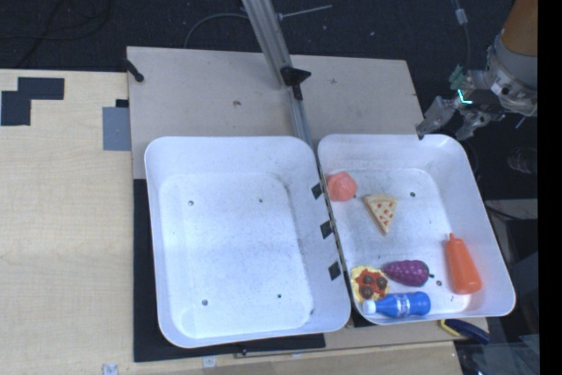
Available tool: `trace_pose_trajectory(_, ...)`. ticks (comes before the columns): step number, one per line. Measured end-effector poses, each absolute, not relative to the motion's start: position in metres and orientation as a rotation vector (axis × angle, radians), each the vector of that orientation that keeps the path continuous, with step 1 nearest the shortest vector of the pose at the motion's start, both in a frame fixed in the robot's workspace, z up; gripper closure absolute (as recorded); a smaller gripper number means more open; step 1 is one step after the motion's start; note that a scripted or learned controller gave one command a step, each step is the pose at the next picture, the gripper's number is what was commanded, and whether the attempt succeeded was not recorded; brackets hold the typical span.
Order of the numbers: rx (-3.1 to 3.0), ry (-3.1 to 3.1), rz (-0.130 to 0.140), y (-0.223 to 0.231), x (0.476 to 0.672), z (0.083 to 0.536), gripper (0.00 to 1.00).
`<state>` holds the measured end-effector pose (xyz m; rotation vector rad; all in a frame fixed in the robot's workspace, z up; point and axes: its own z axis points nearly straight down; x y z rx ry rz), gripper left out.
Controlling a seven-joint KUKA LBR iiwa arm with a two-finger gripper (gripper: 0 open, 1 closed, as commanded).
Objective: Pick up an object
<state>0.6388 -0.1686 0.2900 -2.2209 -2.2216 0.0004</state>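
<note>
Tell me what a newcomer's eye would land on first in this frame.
Most likely the bright toys in the right bin: an orange bottle by its right wall, a blue bottle, purple grapes and a small pizza round along the near edge, a pizza slice and pink ball further back. The claw hovers over that bin's far right corner.
</note>
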Motion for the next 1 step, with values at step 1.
trace_pose_trajectory(1,-2.221,-2.222,0.0,-0.1686,0.6388,0.29,0.0)
